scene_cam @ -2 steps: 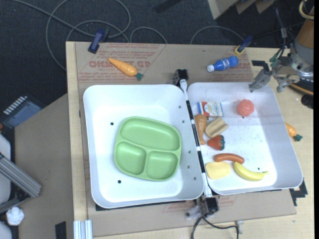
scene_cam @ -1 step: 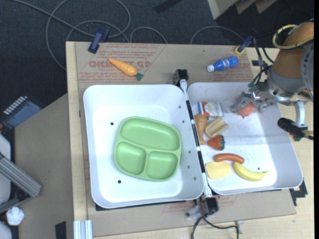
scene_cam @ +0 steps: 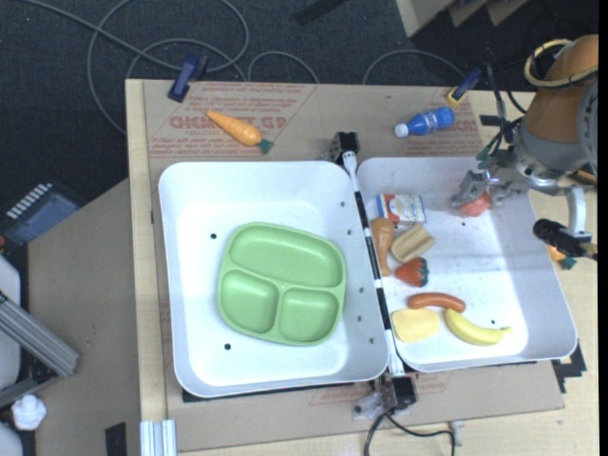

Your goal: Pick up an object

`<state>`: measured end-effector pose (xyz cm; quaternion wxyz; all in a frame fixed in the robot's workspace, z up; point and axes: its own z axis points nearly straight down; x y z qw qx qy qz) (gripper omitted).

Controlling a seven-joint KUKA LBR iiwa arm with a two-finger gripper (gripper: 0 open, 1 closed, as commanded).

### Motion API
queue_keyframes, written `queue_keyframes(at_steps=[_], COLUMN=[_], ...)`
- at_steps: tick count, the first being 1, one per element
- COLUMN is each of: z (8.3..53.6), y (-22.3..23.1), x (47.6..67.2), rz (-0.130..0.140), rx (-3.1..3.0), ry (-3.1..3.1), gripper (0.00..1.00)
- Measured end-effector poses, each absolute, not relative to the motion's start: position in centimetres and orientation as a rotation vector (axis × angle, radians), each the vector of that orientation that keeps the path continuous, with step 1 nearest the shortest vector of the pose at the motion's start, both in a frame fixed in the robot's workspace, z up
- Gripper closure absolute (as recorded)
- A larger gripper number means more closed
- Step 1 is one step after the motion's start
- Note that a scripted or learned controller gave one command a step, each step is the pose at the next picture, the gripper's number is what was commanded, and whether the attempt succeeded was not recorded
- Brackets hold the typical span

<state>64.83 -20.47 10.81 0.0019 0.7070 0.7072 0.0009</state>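
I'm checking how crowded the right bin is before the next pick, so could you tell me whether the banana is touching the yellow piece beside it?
Touching. The camera view shows the banana's left end meeting the yellow piece's right edge, no white floor between them.

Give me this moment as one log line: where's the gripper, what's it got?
gripper: over right bin, far end | small red object at fingertips, grasp unconfirmed | banana, sausage untouched | green tray in left bin
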Motion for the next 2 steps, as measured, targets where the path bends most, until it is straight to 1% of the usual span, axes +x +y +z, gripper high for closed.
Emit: queue_keyframes(at_steps=[1, 2], z=[12.7, 20.1], y=[-12.6, -7.4], x=[66.7, 63.1], rz=[0.004, 0.001], rx=[2.218, 2.220], ry=[2.222, 2.223], gripper=[1.00, 1.00])
